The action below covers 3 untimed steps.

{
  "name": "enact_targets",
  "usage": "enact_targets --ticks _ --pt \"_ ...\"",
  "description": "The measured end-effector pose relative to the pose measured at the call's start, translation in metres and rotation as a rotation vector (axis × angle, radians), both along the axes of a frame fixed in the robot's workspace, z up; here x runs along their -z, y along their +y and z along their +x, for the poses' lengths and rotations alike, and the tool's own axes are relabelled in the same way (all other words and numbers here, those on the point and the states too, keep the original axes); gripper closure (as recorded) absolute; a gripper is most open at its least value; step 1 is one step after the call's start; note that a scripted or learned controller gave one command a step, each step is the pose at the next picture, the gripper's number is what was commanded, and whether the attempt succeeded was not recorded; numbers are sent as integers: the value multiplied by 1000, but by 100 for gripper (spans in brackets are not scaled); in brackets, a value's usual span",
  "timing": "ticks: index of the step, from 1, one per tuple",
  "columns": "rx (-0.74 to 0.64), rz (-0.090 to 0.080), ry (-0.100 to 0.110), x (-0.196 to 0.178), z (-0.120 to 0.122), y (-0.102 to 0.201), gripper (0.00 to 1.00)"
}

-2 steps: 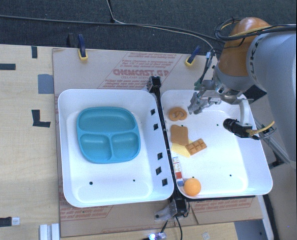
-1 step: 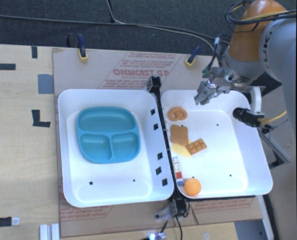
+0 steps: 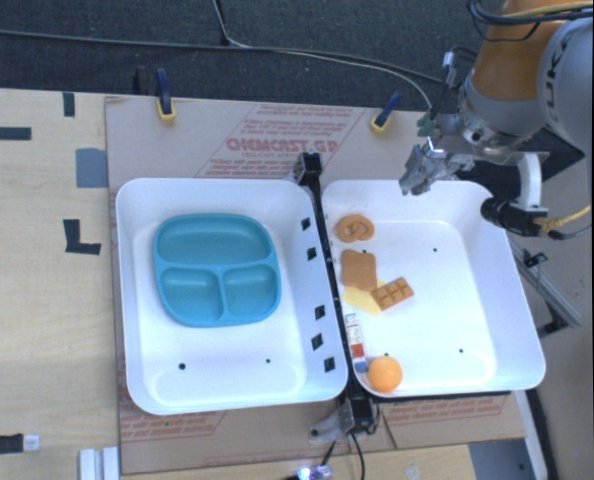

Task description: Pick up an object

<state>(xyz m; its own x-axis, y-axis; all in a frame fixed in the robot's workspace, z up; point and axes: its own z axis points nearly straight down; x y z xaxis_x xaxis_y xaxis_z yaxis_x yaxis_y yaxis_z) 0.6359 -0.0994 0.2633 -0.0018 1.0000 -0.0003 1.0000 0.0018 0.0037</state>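
Up at the far right corner of the right bin (image 3: 497, 268), the end effector (image 3: 417, 180) hangs just above the rim, grey and tilted down to the left; I cannot tell from here how it is set. Nothing is visibly in its grip. The arm's orange band (image 3: 527, 18) shows above it, with black cables looping around the wrist.

All the loose objects lie in the right bin, toward its left side. A round brown pretzel-like piece (image 3: 354, 229) sits nearest the far wall. Below it, a tan toast-like slab (image 3: 358, 267), a yellow wedge (image 3: 362, 300) and a brown waffle-like bar (image 3: 392, 293) cluster together, touching or nearly so. An orange ball (image 3: 384, 374) rests at the near left corner, beside a small red and white item (image 3: 354, 332) against the divider.

The left bin (image 3: 137, 298) holds a blue divided plate (image 3: 217, 269), lying flat.

Both bins rest on a cardboard sheet (image 3: 267, 138) with red print, held by two yellow clamps (image 3: 164, 106) at its far edge. Under it is a pale wooden tabletop (image 3: 37, 298) marked with dark tape pieces. Behind runs dark carpet (image 3: 97, 8) crossed by a black cable (image 3: 277, 46).
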Motion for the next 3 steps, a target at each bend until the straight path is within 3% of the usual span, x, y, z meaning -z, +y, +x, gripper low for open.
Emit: enact_targets --ticks 3 --pt "-5 1 5 9 3 172 100"
